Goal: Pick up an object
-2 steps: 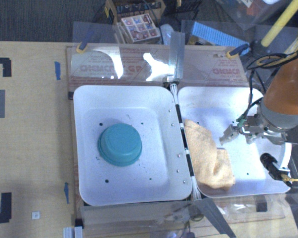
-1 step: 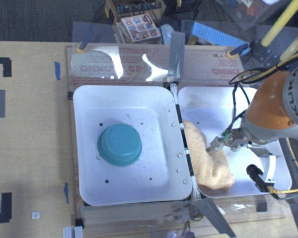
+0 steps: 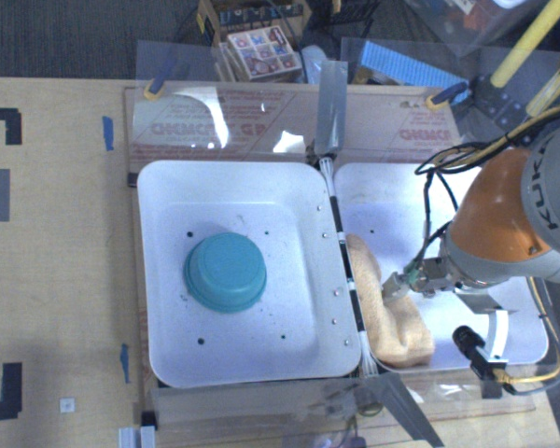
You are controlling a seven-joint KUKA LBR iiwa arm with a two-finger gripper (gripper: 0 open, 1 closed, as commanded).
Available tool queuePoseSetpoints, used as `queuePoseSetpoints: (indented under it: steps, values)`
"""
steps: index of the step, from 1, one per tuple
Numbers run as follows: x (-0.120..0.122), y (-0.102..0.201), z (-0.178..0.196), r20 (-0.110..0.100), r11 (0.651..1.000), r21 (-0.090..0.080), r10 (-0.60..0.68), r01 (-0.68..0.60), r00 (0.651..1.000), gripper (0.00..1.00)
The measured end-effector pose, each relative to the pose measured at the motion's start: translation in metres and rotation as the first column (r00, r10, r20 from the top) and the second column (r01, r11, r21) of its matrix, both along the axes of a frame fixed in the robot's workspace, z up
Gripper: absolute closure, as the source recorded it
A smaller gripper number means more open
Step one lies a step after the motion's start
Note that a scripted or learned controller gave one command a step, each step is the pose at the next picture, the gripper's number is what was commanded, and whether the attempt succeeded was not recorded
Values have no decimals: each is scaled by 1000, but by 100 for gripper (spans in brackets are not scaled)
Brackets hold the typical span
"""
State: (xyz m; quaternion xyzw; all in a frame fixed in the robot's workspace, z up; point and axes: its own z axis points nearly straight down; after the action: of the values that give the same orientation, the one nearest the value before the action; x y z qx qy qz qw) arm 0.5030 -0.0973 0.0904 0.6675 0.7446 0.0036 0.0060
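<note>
The end effector [image 3: 399, 286], finger state impossible to tell, touches the tan sponge's [image 3: 392, 320] right side; the sponge's long axis runs near-to-far.

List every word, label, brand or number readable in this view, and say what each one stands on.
"KU" in dark letters, cut off at the frame edge, on the grey arm.
Faint reddish mirrored lettering on the clear panel behind the bins: too washed out to read.
Printed box on the floor beyond the bench: pattern and text too small to read.
Nothing legible on the teal bowl or the tan sponge.
</note>
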Motion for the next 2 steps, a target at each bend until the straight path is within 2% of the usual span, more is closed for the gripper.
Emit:
queuePoseSetpoints:
  steps: [1, 2]
  values:
    - [18, -17, 80, -12, 1000, 2, -24, 24, 1000, 0]
    - [-9, -12, 2, 3, 982, -2, 187, -187, 982, 0]
